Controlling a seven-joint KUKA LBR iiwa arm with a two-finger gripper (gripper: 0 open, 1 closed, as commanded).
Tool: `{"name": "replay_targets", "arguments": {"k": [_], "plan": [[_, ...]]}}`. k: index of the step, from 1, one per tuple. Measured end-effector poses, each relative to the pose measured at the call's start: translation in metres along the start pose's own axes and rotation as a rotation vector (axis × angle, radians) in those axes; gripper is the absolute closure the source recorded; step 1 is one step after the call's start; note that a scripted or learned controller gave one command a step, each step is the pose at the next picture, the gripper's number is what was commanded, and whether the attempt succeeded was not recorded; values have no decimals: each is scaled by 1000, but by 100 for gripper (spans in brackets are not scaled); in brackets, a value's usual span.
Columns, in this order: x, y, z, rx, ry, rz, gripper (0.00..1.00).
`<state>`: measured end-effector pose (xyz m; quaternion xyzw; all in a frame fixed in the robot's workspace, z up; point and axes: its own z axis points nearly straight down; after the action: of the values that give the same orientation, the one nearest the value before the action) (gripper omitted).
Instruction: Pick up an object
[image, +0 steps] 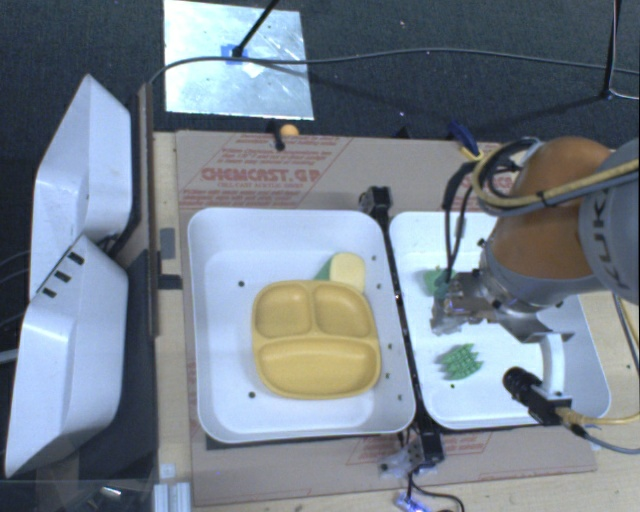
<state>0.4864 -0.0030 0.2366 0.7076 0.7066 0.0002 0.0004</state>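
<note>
**Claw low in the right bin, a green piece just off at five o'clock**

The left bin (215, 300) holds a yellow divided tray (315, 338), with a small pale yellow disc (348, 268) touching the tray's far edge at about one o'clock and a sliver of green beside it.

The right bin (590, 400) has the arm (545, 225) reaching down into it, the orange band bulking over its upper half. The gripper (455, 310) sits low near the bin's left wall, and I cannot tell how its claw stands or whether anything is in it; the metalwork there is too cluttered to read.

Two small green objects lie in this bin. The ridged green piece (460, 361) rests on the floor just beside the gripper, at roughly five o'clock from it, its long axis running from seven to one o'clock. A second green scrap (434, 281) lies at about eleven o'clock, partly hidden behind the wrist.

Judging by closeness, the ridged piece looks the likelier pick: a short shift toward five o'clock would put the claw above it.
</note>
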Motion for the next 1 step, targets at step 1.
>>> {"name": "replay_targets", "arguments": {"k": [1], "plan": [[1, 0, 3, 0, 0, -1, 100]]}}
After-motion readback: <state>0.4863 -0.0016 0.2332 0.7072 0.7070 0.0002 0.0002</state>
